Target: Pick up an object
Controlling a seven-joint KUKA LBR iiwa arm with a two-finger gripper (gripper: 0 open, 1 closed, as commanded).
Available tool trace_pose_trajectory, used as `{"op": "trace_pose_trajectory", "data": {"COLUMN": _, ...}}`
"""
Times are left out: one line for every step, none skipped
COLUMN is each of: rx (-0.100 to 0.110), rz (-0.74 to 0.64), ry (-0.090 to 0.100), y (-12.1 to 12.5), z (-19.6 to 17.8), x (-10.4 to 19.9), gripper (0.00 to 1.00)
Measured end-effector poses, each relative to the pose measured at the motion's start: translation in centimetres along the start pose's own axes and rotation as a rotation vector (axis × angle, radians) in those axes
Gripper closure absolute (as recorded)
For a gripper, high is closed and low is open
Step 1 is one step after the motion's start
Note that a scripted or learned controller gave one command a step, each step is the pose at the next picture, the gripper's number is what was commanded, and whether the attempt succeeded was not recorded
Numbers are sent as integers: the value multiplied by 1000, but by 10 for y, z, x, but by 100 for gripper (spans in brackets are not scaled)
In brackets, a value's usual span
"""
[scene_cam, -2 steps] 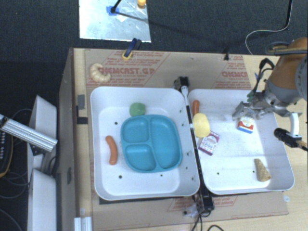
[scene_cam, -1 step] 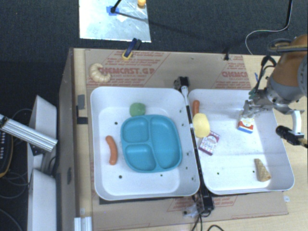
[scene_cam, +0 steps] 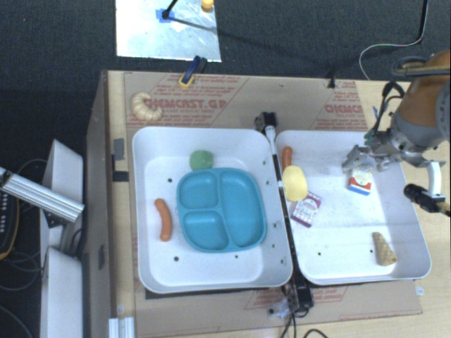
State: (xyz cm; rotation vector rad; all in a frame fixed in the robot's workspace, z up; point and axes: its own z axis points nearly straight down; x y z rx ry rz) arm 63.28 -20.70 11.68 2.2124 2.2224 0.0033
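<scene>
Gripper [scene_cam: 366, 162] hangs over the right bin [scene_cam: 416, 248], just above a small red, white and blue carton [scene_cam: 359, 184]; finger state cannot be told.

Dark blue-grey carpet [scene_cam: 56, 55] covers the floor around a bench topped with printed brown cardboard [scene_cam: 232, 101]. On the far floor lies a shiny silver sheet [scene_cam: 165, 23] with a small yellow ball [scene_cam: 206, 3] on it. At the left stand white boxes [scene_cam: 60, 189] and a metal rail [scene_cam: 42, 192]. Thin cables [scene_cam: 384, 48] trail at the far right.
</scene>
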Motion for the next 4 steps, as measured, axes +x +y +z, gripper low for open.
{"op": "trace_pose_trajectory", "data": {"rx": 4, "rz": 3, "ry": 2, "y": -14, "z": 18, "x": 1, "gripper": 0}}
{"op": "trace_pose_trajectory", "data": {"rx": 0, "rz": 2, "ry": 0, "y": -13, "z": 7, "x": 1, "gripper": 100}}
{"op": "trace_pose_trajectory", "data": {"rx": 1, "rz": 2, "ry": 0, "y": -13, "z": 7, "x": 1, "gripper": 0}}
{"op": "trace_pose_trajectory", "data": {"rx": 2, "rz": 3, "ry": 1, "y": -37, "z": -29, "x": 1, "gripper": 0}}
